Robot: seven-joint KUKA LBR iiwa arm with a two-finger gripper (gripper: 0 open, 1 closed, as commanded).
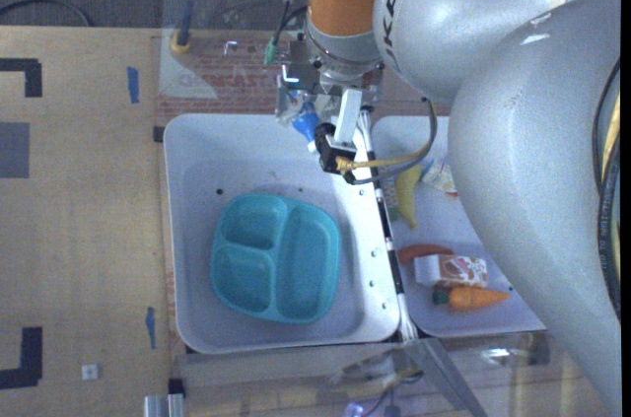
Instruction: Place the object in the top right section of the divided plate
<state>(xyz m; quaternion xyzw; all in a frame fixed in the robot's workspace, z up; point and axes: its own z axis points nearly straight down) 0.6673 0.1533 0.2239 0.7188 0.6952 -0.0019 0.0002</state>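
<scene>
A teal divided plate [277, 257] lies in the left white bin [192, 208], toward its front; all its sections look bare. My gripper [299, 114] hangs over the back right corner of that bin, above and behind the plate. A small blue thing [305, 122] shows at the gripper's lower end. I cannot tell whether it is held or is part of the hand. The arm's big grey body covers much of the right bin [493, 318].
In the right bin lie a yellow banana [406, 193], a red piece [424, 252], a white and red packet [460, 269] and an orange carrot [475, 297]. A ridge divides the two bins. Behind the bins sits a clear sheet with an orange-tipped tool [182, 35].
</scene>
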